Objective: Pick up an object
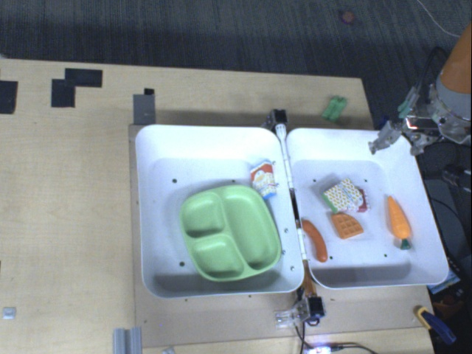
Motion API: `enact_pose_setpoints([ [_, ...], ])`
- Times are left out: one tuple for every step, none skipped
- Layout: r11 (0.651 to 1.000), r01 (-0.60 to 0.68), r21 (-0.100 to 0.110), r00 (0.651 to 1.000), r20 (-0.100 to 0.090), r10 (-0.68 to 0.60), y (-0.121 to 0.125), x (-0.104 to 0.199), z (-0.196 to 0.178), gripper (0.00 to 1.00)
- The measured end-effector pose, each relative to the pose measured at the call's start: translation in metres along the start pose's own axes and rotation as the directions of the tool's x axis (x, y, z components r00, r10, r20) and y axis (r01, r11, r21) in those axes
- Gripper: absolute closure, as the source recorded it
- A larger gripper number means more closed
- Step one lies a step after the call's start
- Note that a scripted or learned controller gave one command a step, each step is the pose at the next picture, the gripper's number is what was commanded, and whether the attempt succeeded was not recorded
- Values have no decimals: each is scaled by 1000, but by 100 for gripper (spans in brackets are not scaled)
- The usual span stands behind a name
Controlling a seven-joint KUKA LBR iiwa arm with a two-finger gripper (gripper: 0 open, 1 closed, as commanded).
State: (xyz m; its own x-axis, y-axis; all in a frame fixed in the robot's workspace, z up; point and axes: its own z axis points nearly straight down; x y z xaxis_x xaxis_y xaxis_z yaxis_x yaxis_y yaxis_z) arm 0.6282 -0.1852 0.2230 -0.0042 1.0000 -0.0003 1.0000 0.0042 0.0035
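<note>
The right bin (424, 268) holds a patterned packet (344, 195), an orange waffle piece (346, 226), a red-orange sausage (316, 240) and an orange carrot (399, 221). In the left bin (158, 198) lie a green divided plate (230, 231) and a small red and white packet (263, 179) against the right wall. My gripper (399, 139) hangs over the far right corner of the right bin, above and to the right of the patterned packet. Its fingers are spread apart, open, with nothing between them.
A green object (334, 108) lies on the bench beyond the right bin. A dark clamp (278, 116) sits where the two bins meet at the back. Black marks (74, 85) show on the bench at far left. Cables and a connector (310, 312) sit at the front edge.
</note>
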Motion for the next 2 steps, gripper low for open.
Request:
enact_pose_setpoints([
  [1000,-2,-2,1000,1,2,-35,36,117,0],
  [1000,-1,-5,1000,0,1,-34,37,107,100],
])
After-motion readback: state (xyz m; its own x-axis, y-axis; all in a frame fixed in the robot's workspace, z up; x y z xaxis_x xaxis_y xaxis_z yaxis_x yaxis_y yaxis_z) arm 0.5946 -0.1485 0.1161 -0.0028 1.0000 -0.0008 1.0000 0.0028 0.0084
